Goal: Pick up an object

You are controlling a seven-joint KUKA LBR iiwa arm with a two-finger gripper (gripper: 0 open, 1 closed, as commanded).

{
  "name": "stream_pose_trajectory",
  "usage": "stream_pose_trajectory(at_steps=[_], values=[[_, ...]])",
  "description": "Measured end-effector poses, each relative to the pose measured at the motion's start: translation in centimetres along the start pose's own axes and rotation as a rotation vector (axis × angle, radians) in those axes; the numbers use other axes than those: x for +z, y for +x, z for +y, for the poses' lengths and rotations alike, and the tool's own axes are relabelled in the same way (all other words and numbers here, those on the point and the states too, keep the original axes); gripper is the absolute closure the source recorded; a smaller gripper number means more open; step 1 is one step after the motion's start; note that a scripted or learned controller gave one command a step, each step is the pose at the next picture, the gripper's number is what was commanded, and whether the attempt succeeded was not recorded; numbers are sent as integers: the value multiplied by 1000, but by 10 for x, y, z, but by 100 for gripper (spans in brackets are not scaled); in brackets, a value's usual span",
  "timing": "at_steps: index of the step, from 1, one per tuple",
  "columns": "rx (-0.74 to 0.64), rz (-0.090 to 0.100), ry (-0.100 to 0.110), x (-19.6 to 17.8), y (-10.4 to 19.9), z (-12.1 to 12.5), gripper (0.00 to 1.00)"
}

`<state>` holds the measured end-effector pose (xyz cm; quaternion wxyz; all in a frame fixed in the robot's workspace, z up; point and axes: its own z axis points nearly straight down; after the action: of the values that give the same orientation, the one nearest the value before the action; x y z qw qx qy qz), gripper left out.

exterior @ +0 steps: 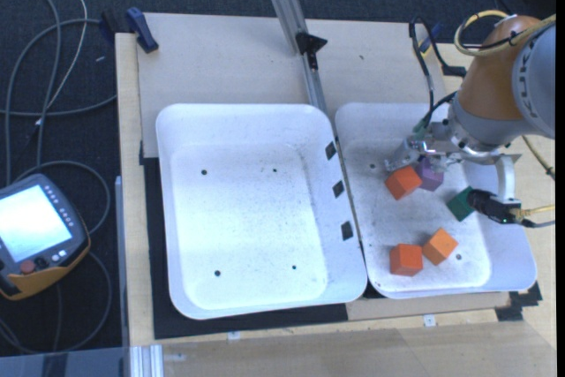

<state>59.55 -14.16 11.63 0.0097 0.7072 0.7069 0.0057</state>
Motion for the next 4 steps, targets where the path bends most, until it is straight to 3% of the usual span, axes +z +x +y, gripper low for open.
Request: stream_pose_trajectory(at_steps=[1,2,3,4], values=[[-2,-1,-1,0,1,0,0],[0,-10,-16,2,25,-20,0],[0,8,27,15,30,-64,0],[-6,6,17,16,53,-4,0]])
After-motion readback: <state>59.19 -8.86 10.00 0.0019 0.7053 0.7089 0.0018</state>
